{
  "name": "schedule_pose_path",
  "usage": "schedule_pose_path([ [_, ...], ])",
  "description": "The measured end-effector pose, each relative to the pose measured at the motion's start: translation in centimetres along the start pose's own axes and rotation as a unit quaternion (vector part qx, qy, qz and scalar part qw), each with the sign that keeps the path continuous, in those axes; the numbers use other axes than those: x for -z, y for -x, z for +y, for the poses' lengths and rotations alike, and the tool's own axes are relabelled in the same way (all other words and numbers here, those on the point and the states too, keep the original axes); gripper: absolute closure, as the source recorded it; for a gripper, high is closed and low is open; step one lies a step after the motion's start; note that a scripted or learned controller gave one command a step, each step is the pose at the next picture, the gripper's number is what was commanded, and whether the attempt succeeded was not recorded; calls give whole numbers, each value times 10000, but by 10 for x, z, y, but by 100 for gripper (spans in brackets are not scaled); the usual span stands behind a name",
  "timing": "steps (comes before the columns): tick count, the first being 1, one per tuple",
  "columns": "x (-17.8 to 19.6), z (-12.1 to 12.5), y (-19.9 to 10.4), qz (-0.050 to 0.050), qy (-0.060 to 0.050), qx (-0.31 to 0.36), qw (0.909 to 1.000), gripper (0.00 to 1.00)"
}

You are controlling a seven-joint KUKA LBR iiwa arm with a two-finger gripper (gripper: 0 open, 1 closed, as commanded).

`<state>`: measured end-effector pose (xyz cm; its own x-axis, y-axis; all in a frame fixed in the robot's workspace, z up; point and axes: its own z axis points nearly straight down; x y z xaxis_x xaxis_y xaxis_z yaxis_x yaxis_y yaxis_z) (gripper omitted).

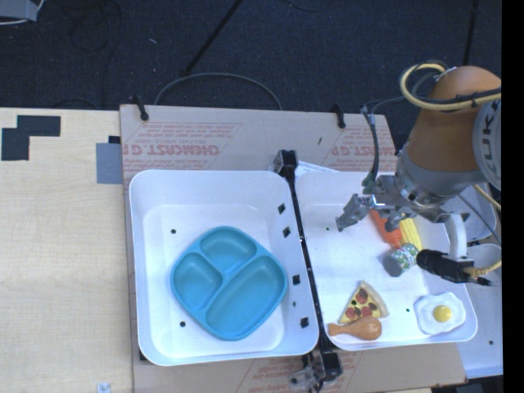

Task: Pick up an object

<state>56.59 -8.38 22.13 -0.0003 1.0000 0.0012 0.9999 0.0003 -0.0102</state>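
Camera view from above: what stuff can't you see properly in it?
- Carrot: mostly covered by the arm's wrist.
- Corn cob: upper end tucked under the arm.
- Small can: label too tiny to read.
- Gripper: too small and dark to tell its state.

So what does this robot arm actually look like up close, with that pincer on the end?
The arm is chunky and rounded: a big orange dome-like band above a grey wrist section. A yellowish cable loops over its top, and thin dark cables trail along its side. At the end sits a small grey metal pincer, with angular mechanical parts behind it. Part of a dark letter marking shows on the grey casing at the right.
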Motion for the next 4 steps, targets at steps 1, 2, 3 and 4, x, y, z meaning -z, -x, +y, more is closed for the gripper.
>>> schedule_pose_path([
  [1,-59,3,8,0,3,-3,10000,0],
  [2,-119,1,-1,5,3,-19,10000,0],
  [3,-105,1,1,0,17,-54,10000,100],
  [4,-63,2,-1,-5,52,-21,10000,100],
])
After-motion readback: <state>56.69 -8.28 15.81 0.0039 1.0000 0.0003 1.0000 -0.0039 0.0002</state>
